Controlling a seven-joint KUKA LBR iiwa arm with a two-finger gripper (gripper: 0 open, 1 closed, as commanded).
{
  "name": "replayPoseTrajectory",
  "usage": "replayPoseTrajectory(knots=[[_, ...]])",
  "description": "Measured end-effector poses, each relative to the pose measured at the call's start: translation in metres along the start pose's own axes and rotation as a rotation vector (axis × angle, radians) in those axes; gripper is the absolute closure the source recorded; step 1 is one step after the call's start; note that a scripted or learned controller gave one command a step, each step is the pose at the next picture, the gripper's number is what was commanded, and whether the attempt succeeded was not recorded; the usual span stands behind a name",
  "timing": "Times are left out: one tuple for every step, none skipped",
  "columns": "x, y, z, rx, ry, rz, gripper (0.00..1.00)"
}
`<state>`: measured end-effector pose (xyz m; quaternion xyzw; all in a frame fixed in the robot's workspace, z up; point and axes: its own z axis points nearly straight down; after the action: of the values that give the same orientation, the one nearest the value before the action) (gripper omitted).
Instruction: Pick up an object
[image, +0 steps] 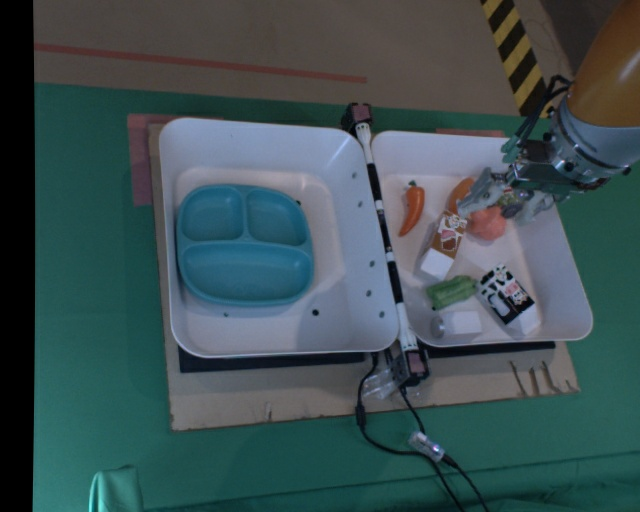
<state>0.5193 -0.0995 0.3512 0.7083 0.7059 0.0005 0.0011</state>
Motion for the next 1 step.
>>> replayPoseTrajectory(knots=[[-0.032,0.0186,0.1059,0.0,-0.001,0.001,0.0]])
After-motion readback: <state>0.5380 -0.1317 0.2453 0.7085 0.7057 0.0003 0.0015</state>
